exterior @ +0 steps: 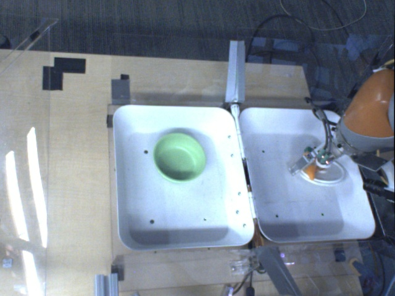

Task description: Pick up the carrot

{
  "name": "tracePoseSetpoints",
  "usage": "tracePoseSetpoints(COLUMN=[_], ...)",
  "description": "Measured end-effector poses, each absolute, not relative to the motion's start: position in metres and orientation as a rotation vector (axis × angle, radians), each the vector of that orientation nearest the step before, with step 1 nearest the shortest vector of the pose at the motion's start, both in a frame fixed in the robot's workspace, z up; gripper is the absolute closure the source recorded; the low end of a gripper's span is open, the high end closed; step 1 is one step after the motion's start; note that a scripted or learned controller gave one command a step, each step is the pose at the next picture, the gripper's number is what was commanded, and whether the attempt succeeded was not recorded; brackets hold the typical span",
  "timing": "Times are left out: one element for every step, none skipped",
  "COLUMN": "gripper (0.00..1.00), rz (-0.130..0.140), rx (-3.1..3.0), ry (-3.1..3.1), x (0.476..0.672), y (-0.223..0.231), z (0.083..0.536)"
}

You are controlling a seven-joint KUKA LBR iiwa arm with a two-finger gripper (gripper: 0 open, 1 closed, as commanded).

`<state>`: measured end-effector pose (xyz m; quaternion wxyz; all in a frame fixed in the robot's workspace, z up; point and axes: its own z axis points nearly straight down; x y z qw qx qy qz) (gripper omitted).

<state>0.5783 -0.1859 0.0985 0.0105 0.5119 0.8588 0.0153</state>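
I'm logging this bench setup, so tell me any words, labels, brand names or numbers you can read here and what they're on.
None: no readable text.
The green bowl is plain.
Both white bins, left and right, are unmarked.
The black patches on the bench are plain shapes, not letters.
The end effector and the carrot are too small and blurred to tell.

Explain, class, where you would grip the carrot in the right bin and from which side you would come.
The carrot lies on the right bin's floor, mostly hidden under the gripper, so its lie is hard to read. Probably best to come straight down, as the low bin walls leave the top open, and close across its narrow width near the middle.
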Motion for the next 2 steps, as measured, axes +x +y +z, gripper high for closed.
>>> tracePoseSetpoints(gripper=[1.00, 1.00], rz=[0.066, 0.007], rx=[1.584, 1.736], ry=[2.685, 2.610], x=[0.583, 0.610], y=[-0.177, -0.090], z=[0.111, 0.201])
